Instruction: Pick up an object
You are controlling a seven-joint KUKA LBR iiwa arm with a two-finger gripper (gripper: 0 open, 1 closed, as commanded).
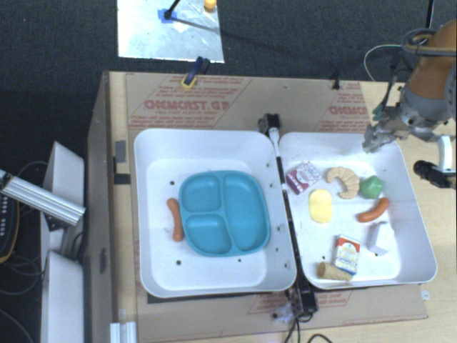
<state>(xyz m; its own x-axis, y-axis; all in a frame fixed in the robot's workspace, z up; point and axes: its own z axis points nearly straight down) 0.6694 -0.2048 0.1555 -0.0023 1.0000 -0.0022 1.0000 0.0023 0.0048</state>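
Nearest the lens, at the six o'clock edge of the right bin (421, 263), lie a small tan cork-like piece (330, 270) and a red-and-white carton (347, 254) touching it. Toward twelve o'clock from these sit a white packet (378, 236), an orange sausage (373, 210), a yellow block (320, 206), a green piece (370, 186), a tan croissant (345, 180) and a pink-printed wrapper (303, 176). The left bin (153, 191) holds a blue divided plate (223, 212), with a second orange sausage (175, 219) just beside it at nine o'clock.

The gripper (377, 137) hangs over the right bin's rim at about one o'clock, apart from every object; nothing is seen between its fingers, and how far they stand apart cannot be told at this size. No object has yet been chosen; the croissant and green piece are the nearest candidates, at about seven o'clock from the gripper.

Risks, as judged from this layout: the croissant, green piece and sausage lie close together, so a descent among them may nudge a neighbour or close on two at once. A descent from the present spot could strike the bin's rim or wall. Rounded items such as the sausage may roll or slip from a two-finger pinch, and the flat wrapper offers little to seize.
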